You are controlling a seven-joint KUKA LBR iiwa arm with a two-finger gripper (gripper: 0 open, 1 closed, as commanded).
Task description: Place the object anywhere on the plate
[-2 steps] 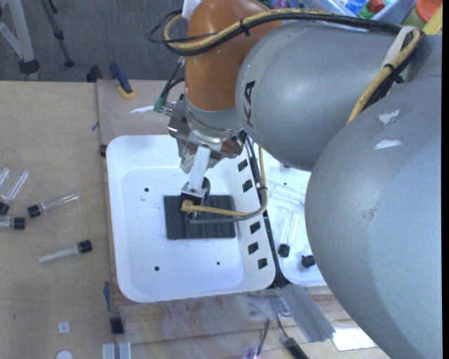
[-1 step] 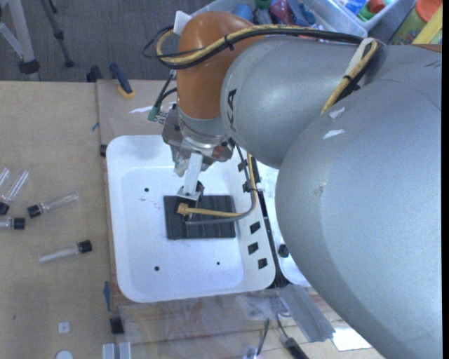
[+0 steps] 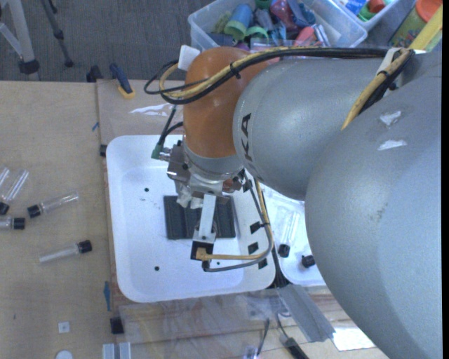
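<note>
My gripper (image 3: pixel 203 203) hangs low over the middle of the left white bin (image 3: pixel 133 277), under the orange wrist band. Beneath it a dark grey flat ribbed rectangle (image 3: pixel 177 217) lies on the bin floor, showing on both sides of the gripper, with its middle hidden. Whether the gripper touches or holds it is hidden by the wrist. I cannot make out a plate as a separate thing.
Two black specks (image 3: pixel 146 189) mark the left bin's floor. Small black-capped vials (image 3: pixel 306 261) lie in the right bin (image 3: pixel 298 279), mostly covered by the arm. Several clear vials (image 3: pixel 63 250) are scattered on the bench at the left. A tub of coloured toys (image 3: pixel 280 21) stands behind.
</note>
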